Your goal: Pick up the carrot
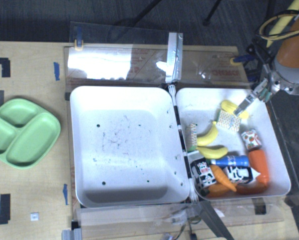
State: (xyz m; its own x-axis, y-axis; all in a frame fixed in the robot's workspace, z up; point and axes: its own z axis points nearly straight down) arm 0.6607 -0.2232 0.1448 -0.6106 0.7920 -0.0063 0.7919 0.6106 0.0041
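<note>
Arm: grey, with an orange band [293, 54] at the upper right; it reaches in from the right over the far corner of the right bin [277, 134]
Jaws [239, 110]: slim fingers slant down and left toward a yellow piece [227, 106] by the bin's far wall; whether they are wide or narrow, I cannot tell, and nothing is seen held between them
Carrot [223, 178]: lies in the near part of the right bin, slanted, partly across a black-and-white carton [239, 173], well apart from the jaws
Neighbours of the carrot: a blue bottle [230, 161] lies just beyond it; a large orange-red piece [258, 166] stands to its right against the bin's side wall
Bananas: two yellow bananas [209, 134] lie in the middle of the right bin, near the divider between the bins
Other items: a small patterned packet [229, 120] near the jaws; a small red-and-white can [251, 139] beside the right wall
Left bin [121, 144]: white, with faint scuffs on its floor
Surface [34, 194]: pale wood, bearing a green divided plate [22, 132] far left of the bins
</note>
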